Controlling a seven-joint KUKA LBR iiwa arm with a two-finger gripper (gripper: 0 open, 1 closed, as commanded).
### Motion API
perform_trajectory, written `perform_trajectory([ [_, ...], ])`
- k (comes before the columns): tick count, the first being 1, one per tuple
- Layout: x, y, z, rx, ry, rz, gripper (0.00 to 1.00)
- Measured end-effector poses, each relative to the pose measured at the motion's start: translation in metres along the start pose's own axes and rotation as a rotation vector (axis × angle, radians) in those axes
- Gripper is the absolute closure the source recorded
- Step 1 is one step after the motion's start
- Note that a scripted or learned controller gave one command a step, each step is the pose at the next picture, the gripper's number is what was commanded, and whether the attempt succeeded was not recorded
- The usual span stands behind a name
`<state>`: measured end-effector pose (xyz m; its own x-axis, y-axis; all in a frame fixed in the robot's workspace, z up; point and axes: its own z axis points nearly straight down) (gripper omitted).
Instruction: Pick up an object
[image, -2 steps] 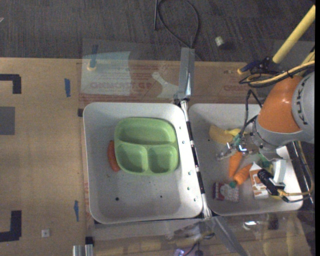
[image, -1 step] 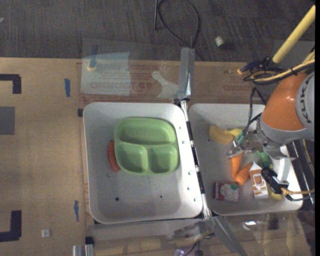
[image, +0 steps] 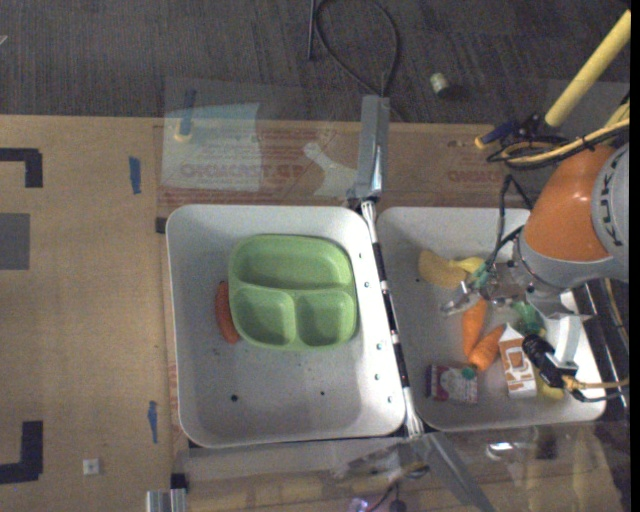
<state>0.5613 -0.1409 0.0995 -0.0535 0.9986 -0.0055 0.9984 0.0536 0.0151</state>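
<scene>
My gripper (image: 459, 299) hangs over the right bin (image: 402, 262), near its upper middle, fingers pointing left and open with nothing between them. A yellow banana-like toy (image: 443, 268) lies just up and left of the fingertips. Two orange carrots (image: 474, 326) (image: 486, 348) lie just below the gripper, the upper one's top end close to the fingers. Further down sit a small orange and white carton (image: 516, 367) and a dark red packet (image: 450, 383). A green piece (image: 528, 319) shows beside the wrist.
The left bin (image: 190, 380) holds a green divided plate (image: 293, 290) with an orange-red piece (image: 226, 311) against its left edge. A metal divider (image: 385, 300) runs between the bins. The arm's orange band (image: 562, 220) covers the right bin's upper right corner.
</scene>
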Motion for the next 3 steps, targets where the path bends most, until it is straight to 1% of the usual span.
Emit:
perform_trajectory([
  [1,-0.003,0.0,-0.01,-0.003,0.0,0.006,1.0],
  [2,-0.006,0.0,-0.02,-0.006,-0.001,0.012,1.0],
  [3,0.03,-0.021,-0.042,0.016,0.008,-0.162,1.0],
])
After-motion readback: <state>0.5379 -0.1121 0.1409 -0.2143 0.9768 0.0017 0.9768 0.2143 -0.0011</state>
